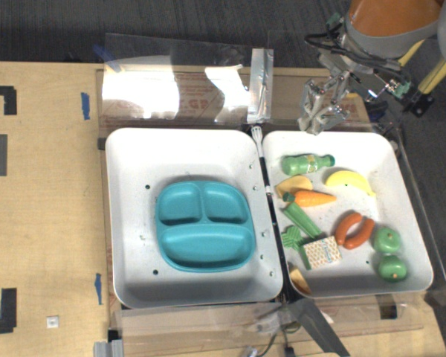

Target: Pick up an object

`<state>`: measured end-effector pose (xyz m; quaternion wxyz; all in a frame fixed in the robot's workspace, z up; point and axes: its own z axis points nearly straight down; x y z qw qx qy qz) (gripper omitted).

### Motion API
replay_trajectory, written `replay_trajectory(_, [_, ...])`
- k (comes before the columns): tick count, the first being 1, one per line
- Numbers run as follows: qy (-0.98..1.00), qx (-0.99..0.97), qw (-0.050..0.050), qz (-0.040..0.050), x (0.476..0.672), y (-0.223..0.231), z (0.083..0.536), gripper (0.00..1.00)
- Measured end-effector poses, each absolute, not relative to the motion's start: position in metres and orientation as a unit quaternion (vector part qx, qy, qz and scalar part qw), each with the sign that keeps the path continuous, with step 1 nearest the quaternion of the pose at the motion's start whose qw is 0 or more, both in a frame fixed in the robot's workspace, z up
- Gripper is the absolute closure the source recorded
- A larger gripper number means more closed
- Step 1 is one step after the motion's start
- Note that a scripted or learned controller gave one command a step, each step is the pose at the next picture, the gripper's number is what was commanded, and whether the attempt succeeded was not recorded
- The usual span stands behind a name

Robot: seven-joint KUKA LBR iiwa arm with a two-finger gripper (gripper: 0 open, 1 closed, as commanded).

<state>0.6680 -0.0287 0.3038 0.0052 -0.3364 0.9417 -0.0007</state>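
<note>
Two green plastic apples [390, 253] sit at the near right corner of the right shallow white bin [412, 199], beside a red sausage [354, 229], orange carrot [312, 197], yellow banana [349, 180] and green bottle [308, 163]. Above the bin's far edge hangs the metal pincer [321, 117], touching nothing, well apart from the toys; whether it is released or clenched cannot be told. A teal divided plate [204, 224] fills the left white bin [126, 199].
</note>
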Motion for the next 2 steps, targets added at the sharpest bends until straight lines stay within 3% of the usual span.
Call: replay_trajectory(2, [0.887,-0.462,0.004,-0.0009,0.668,-0.044,0.301,1.00])
